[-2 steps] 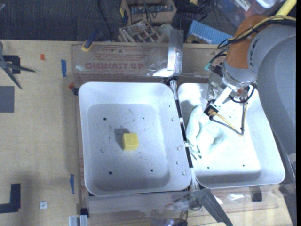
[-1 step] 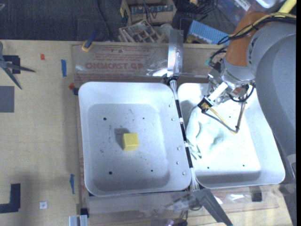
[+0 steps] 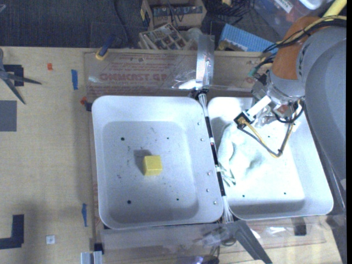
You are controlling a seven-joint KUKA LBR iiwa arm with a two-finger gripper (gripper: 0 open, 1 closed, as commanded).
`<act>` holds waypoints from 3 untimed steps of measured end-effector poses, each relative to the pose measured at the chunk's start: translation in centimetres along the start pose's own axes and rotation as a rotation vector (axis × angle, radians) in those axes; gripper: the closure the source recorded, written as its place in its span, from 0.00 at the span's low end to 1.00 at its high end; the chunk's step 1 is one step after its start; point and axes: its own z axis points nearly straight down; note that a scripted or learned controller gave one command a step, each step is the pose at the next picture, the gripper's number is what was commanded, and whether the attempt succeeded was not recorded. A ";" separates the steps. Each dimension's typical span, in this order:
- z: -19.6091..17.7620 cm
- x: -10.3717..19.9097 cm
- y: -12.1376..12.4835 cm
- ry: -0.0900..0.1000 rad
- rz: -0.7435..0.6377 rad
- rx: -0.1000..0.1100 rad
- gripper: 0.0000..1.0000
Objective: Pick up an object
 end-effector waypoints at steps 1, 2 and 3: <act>-1.7 0.1 -0.9 0.001 0.103 -0.002 1.00; -5.4 2.6 -3.1 0.003 0.539 -0.002 1.00; -5.4 1.6 -4.1 0.001 0.549 0.001 1.00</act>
